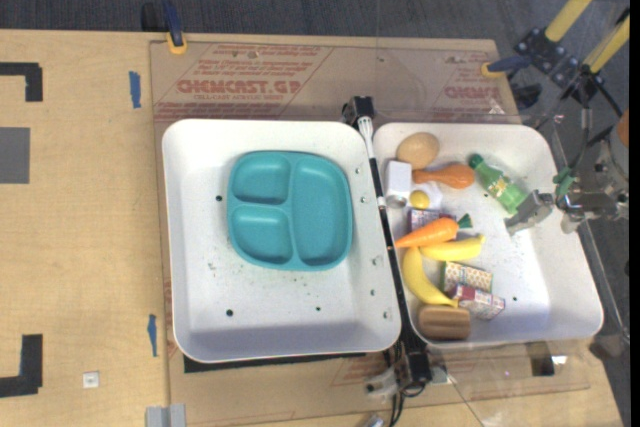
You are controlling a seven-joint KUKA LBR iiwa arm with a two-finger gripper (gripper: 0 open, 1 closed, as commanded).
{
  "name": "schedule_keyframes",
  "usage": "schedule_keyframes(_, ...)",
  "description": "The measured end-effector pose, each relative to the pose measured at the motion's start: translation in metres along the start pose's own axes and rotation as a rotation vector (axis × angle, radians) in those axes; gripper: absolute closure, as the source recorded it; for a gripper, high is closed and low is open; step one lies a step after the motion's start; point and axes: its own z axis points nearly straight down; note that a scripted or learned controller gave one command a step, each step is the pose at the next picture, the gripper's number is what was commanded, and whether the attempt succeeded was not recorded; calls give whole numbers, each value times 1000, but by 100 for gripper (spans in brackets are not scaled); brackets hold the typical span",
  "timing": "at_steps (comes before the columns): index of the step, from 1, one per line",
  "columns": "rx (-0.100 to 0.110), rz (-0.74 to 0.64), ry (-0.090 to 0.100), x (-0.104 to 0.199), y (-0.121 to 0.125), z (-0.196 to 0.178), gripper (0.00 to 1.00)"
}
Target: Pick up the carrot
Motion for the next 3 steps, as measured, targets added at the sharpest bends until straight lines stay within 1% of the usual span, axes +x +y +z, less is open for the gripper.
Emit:
schedule_keyframes(1, 7, -43, 5, 103, 44, 65, 0)
schedule_keyframes(2, 9, 157, 2, 60, 41, 108, 0)
schedule_keyframes(3, -26, 400, 10, 67, 73, 148, 0)
